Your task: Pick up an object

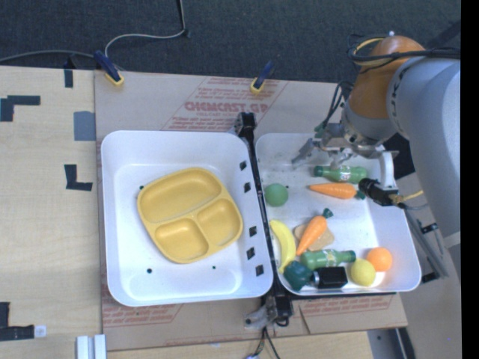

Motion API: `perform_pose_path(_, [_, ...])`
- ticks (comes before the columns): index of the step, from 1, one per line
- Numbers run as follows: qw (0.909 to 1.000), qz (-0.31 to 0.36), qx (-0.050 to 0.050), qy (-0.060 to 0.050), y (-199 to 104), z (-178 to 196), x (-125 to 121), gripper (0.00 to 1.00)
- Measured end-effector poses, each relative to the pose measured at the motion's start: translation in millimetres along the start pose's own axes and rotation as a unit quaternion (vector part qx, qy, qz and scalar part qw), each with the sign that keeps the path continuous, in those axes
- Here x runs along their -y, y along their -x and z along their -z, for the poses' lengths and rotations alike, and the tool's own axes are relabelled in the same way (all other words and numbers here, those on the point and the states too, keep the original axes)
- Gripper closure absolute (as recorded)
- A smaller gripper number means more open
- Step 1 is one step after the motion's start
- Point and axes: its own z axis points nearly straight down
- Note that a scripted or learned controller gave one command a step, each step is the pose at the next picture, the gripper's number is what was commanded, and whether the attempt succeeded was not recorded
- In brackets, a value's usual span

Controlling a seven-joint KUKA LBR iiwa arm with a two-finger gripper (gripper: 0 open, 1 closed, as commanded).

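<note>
While the gripper (320,145) hangs over the far part of the right bin (408,275) with fingers spread and holding nothing, a green bottle (340,173) lies just beside it, touching an orange carrot (334,191); bare floor separates these from the green ball (277,194), and the cardboard (217,105) reads "CHEMCAST"

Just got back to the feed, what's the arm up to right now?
The arm's gripper is down at the far end of the right bin, just beside the green bottle lying there, with nothing visibly between its fingers. Still in that bin are two carrots, a green ball, a banana and other toy food. The left bin holds a yellow divided plate.
</note>
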Motion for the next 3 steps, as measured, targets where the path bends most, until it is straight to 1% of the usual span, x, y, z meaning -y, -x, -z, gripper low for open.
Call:
perform_pose_path(1, [0.9999,-0.002,-0.003,-0.01,-12,30,90,0.0])
perform_pose_path(2, [1.0,-0.003,-0.002,-0.008,-33,-30,128,0.0])
perform_pose_path(3, [1.0,-0.003,-0.002,-0.008,-33,-21,127,1.0])
